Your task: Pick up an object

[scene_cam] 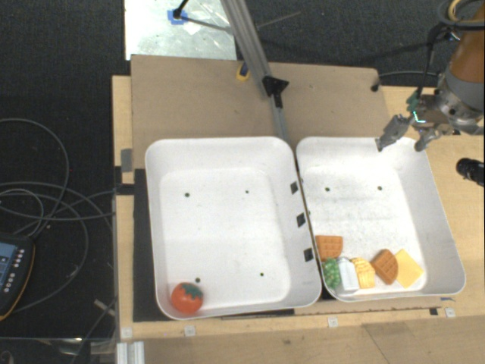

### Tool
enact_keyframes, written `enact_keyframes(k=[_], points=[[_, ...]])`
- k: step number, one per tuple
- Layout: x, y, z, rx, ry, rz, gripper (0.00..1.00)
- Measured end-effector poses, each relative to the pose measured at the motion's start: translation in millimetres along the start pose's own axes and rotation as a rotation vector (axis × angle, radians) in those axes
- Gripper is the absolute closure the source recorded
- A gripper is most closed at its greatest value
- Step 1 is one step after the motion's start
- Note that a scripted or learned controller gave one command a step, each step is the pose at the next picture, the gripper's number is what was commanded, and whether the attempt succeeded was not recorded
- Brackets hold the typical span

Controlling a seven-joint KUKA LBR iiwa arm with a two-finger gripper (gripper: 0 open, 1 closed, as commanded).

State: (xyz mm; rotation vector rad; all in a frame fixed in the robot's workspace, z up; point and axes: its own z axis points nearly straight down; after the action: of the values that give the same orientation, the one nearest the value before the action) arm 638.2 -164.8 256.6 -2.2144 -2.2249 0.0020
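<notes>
the right bin point(433, 203) is the landmark here. in its near edge lies a row of small toy foods, all close together. at the near right is a yellow cheese wedge point(409, 268), flat and pale yellow, and it touches a round brown waffle point(385, 265) with a grid pattern on it. just to the left of the waffle is a yellow corn piece point(364, 272), then a small white carton point(347, 274), and after it a green leafy piece point(331, 271) against the left wall of the bin. a little farther in from the green piece lies a square orange cracker point(329, 246). these things are packed side by side, so each one has a neighbour pressing on it, and the bin walls are close on the near side and the left side.

the middle and far floor of the right bin is bare white with a few dark dots.

to the left of the right bin stands the left bin point(220, 152), touching it along the shared wall. in its near left corner rests a red tomato point(186, 297) with a green top, alone and well apart from everything else.

over the far right corner of the right bin hangs the gripper point(402, 137), well apart from the food row. its two fingers are spread apart and nothing is between them.

beyond the bins, a grey pole point(250, 40) goes slanting away over the brown board.
</notes>
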Motion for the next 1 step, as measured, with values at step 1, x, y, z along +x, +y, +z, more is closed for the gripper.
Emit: enact_keyframes(k=[1], points=[[0.1, 0.7, -2.7, -0.004, -0.002, -0.002, 0.0]])
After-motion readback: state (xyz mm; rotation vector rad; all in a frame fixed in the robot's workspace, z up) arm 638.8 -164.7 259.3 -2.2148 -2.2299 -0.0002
